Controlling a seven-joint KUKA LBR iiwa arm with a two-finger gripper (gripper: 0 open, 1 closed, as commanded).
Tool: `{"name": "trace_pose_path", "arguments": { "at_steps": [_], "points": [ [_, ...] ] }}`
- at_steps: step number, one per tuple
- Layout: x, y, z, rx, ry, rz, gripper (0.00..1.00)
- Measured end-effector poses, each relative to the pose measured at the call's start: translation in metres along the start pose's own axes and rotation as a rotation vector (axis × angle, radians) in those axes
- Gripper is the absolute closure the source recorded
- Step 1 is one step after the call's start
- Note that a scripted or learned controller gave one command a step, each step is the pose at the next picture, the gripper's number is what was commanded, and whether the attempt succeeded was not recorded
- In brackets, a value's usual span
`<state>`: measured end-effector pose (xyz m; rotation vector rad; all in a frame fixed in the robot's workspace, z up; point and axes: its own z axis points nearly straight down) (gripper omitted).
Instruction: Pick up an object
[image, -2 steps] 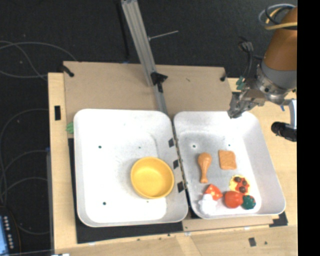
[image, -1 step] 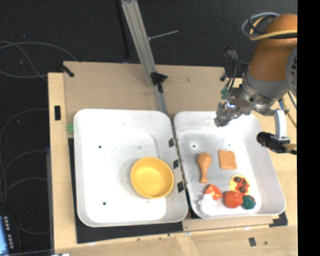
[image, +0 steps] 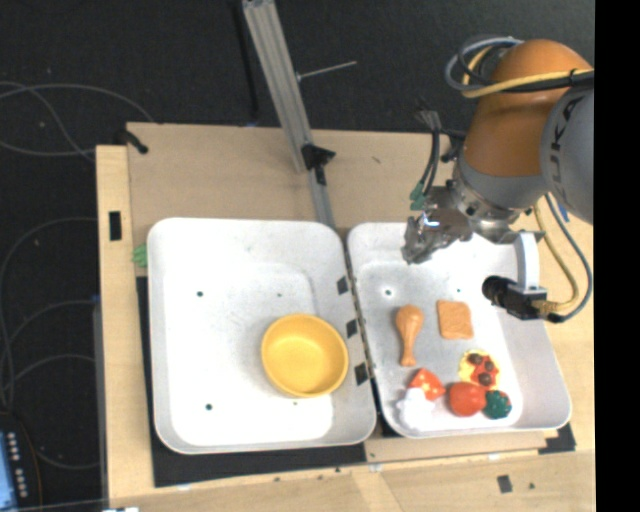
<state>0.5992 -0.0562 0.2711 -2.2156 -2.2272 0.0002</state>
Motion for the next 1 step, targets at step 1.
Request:
{"name": "trace_pose_path", "arguments": {
  "at_steps": [1],
  "points": [
    [0.0399, -0.0133, 0.003, 0.0, 0.001, -0.001, 1.0]
  ]
}}
